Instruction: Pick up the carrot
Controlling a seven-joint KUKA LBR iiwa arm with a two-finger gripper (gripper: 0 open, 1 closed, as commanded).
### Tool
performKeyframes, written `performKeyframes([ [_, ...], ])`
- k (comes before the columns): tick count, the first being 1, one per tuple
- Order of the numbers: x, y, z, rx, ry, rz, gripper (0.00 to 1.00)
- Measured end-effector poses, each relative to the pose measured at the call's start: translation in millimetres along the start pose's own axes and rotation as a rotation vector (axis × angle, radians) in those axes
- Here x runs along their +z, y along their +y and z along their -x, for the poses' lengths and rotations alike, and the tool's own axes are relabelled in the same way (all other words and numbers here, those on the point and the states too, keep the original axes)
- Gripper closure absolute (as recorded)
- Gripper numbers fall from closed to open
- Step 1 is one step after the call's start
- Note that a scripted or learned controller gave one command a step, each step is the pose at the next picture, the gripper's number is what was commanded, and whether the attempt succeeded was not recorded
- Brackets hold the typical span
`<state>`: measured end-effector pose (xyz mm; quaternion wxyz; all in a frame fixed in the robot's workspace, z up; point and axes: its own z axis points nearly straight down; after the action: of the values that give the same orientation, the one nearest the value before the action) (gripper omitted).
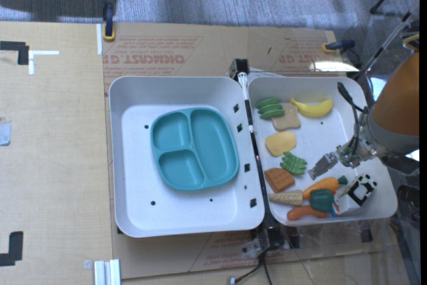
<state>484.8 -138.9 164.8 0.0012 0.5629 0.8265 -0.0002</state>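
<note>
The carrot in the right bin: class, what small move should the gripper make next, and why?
Probably a short drop toward the carrot. The gripper hangs just above it with nothing between its fingers, while the carrot lies flat on the right bin floor, crowded by a green pepper just in front. A straight descent looks least likely to knock that neighbour.

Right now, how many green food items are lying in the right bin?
3. One green pea pod lies near the far left corner, a second green pea pod sits mid-bin below the yellow piece, and a dark green pepper rests near the front by the carrot. Others may be hidden.
</note>
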Motion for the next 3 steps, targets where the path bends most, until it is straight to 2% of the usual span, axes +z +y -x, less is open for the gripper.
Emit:
performKeyframes([
  [1,73.1,-2.0,-10.5,-0.189,0.001,0.001,0.0],
  [2,63.3,0.8,-8.6,-0.183,-0.004,0.007,1.0],
  [3,54.1,3.0,-7.0,-0.179,-0.008,0.011,1.0],
])
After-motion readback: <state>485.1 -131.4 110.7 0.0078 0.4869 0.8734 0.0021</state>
